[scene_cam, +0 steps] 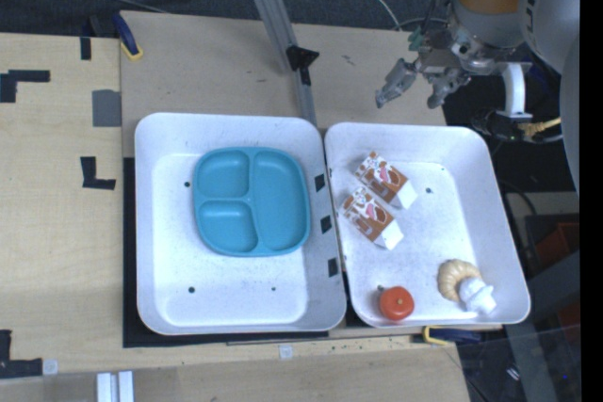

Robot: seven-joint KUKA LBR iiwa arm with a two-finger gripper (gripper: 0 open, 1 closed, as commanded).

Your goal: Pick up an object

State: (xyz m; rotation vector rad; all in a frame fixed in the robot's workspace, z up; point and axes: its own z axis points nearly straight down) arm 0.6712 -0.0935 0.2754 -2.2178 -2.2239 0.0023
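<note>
Tool [418, 89] hangs above the worktop [207, 61] behind the right bin [490, 202], fingers apart, empty. Two small cartons [384, 181] [371, 217] lie side by side in that bin, long axes diagonal; tomato [397, 302] and croissant-like toy [464, 282] at front. Blue divided plate [252, 201] occupies left bin [160, 231].

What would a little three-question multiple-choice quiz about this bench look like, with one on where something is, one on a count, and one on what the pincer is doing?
1. Where does the blue divided plate lie?
A. in the left bin
B. in the right bin
C. on the bare bench

2. How many small cartons lie in the right bin?
A. one
B. two
C. four

3. What is the pincer doing?
A. gripping the red ball
B. pressing on the plate
C. hanging open with nothing in it, above the far edge of the right bin

Answers: 1 A, the plate sits inside the left bin. 2 B, two cartons lie side by side. 3 C, its fingers are spread apart and the red ball rests near the bin's front edge.
</note>
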